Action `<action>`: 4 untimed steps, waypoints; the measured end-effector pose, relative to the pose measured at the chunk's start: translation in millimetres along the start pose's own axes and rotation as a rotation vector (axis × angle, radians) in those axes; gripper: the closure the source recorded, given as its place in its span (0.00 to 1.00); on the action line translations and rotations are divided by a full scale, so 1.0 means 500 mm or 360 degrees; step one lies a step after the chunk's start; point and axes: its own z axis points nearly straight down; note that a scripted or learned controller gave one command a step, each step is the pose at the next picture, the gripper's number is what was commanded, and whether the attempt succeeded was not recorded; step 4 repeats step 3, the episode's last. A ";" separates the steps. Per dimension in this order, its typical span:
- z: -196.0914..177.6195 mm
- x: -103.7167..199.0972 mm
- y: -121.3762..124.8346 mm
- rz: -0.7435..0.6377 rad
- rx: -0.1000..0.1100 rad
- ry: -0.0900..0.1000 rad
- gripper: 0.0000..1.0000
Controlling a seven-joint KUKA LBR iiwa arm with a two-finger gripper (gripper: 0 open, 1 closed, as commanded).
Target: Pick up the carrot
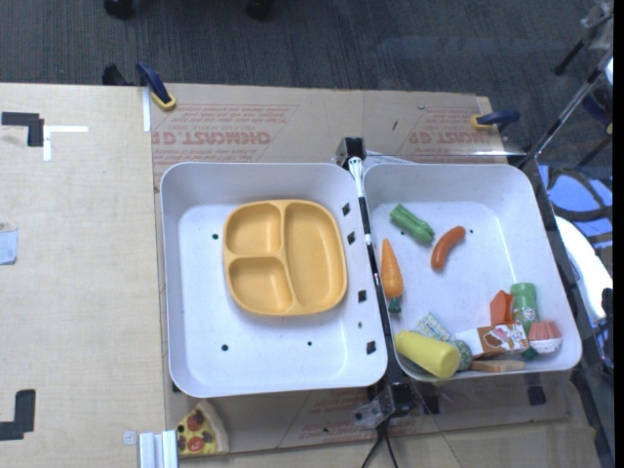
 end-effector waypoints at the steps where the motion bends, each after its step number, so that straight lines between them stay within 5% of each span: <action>1: 0.000 0.000 0.000 0.0001 0.0001 0.0000 0.00; 2: -0.013 0.003 0.000 -0.0006 -0.0001 -0.0005 1.00; 3: -0.013 0.003 0.000 -0.0006 0.0000 -0.0005 0.00; 4: -0.013 0.003 0.000 -0.0006 0.0000 -0.0005 0.00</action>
